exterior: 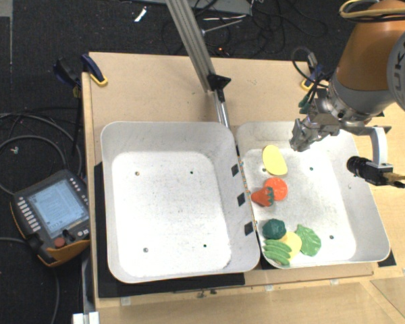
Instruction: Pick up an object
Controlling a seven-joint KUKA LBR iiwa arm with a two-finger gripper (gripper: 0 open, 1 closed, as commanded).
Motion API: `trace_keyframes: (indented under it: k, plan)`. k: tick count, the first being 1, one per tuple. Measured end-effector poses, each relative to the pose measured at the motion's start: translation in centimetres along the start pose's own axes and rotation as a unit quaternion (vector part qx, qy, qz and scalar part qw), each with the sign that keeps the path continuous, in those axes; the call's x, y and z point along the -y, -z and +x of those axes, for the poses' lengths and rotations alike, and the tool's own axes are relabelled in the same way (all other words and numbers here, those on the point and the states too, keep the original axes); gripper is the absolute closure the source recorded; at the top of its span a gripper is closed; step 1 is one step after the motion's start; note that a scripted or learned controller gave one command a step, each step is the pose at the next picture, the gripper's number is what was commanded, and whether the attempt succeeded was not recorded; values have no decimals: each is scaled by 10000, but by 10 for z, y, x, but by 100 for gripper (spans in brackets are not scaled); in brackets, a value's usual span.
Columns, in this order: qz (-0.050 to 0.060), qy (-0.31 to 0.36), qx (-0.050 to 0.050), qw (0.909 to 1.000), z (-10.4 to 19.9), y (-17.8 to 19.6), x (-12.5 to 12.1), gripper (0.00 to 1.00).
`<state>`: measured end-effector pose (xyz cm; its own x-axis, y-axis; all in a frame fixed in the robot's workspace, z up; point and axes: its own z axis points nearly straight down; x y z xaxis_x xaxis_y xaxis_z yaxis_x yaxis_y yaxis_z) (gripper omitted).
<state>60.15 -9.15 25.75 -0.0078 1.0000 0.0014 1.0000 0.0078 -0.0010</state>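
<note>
My gripper (301,140) hangs over the back of the right bin (347,201), just right of a pale yellow oval piece (274,159). Nothing shows between its fingers. Below the yellow piece lies an orange-red tomato-like object (276,187) with a red pepper (262,196) against its left side. At the bin's front left corner cluster a dark green broccoli (274,229), a yellow piece (291,241), a light green leafy item (309,241) and a green pod (277,251).
The left bin (169,201) sits beside the right one, separated by a raised rim. A metal pole (192,36) slants in from the top to the bins' junction. A teach pendant (50,211) lies off the bench at left.
</note>
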Motion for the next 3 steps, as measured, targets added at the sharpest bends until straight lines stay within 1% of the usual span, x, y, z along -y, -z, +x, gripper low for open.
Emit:
trace_keyframes:
  k: [1, 2, 3]
  plan:
    - [-14, 7, -1, 10000, 61, 2, -13, 100]
    - [-10, 7, -2, 10000, 122, 1, -14, 100]
    - [-6, 2, 1, 10000, 174, -2, -14, 100]
